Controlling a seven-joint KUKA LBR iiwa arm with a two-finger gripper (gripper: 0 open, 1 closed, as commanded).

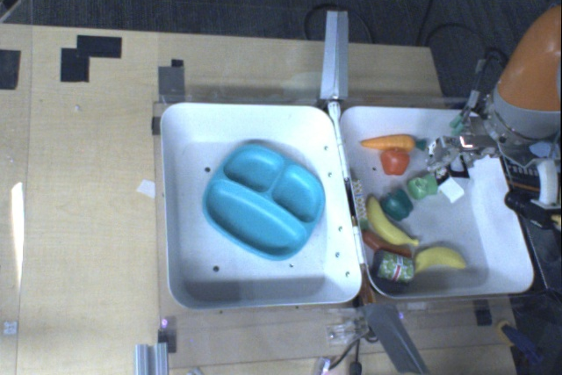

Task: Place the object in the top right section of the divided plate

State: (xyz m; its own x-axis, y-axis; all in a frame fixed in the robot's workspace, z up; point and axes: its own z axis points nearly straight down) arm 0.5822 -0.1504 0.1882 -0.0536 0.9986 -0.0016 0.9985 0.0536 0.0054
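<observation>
Plate (263,202), the blue divided plastic one, sits in the left white bin (189,215) with all three sections bare, so nothing has been delivered and the whole carry is left to do. Over in the right white bin (500,250) the toy food is clustered towards the inner side: an orange plastic carrot (388,141) lying flat near the top, a small red tomato-like piece (395,160) just below it, a light green pepper-shaped piece (422,187), a darker teal round piece (397,205), a yellow banana (388,224) resting over a reddish sausage-like piece (386,243), a small can with a green label (394,269) near the bottom edge, and a second yellow banana (439,258) beside it. The task names no particular piece, so which one is meant cannot be said; every candidate lies in the right bin. Now the arm: the grey KUKA arm with its orange band (536,66) reaches in from the right, wrist low over the upper part of the right bin, and the two-finger gripper (442,155) points towards the pile, close by the carrot's green tip and just above the green pepper piece. Whether the tool is spread or clenched cannot be told here, too much clutter and blur, and nothing is visibly lifted off the bin floor. By the look of it, this is the picking stage, with grasp, transfer and placement into the plate's top right section all outstanding.
</observation>
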